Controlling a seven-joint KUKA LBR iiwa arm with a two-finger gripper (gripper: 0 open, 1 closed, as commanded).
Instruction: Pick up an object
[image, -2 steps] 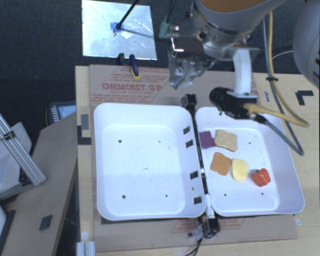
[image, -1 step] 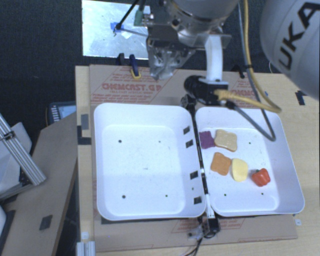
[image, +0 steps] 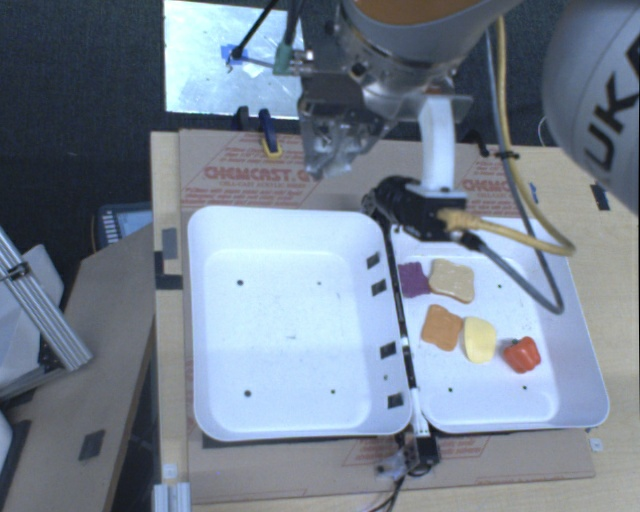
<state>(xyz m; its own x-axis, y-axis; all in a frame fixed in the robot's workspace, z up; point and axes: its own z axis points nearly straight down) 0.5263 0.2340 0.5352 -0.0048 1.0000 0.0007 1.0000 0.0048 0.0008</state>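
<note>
Two shallow white bins sit side by side on a printed cardboard sheet (image: 250, 172) that covers the tabletop (image: 163, 190). The left bin (image: 290, 330) and the right bin (image: 500, 400) meet along a seam held by small black clips (image: 378, 288). All the loose things lie in the right bin, in its left and middle part. A purple piece (image: 412, 280) lies close to the seam, toward the far side, and a tan bread slice (image: 452, 281) lies flat just right of it, the two touching or nearly so. Nearer than these, an orange piece (image: 441, 327) lies flat with a yellow piece (image: 480, 340) against its right edge. A red pepper (image: 521, 354) sits just right of the yellow piece, a narrow gap between them. The arm (image: 590, 70) comes in from the right and crosses the far part of the scene. Its tool (image: 325, 165) shows as a blurred grey metal mass over the cardboard, just beyond the far rim of the left bin and near that bin's far right corner. It is well apart from every piece in the right bin, and nothing shows in its grasp. The blur hides whether the tool is released or clenched, so that cannot be told. A blue and yellow clamp (image: 268, 135) stands on the far edge of the cardboard, left of the tool. Off the tabletop's left side, a ribbed metal bar (image: 40, 310) leans at a slant.
</note>
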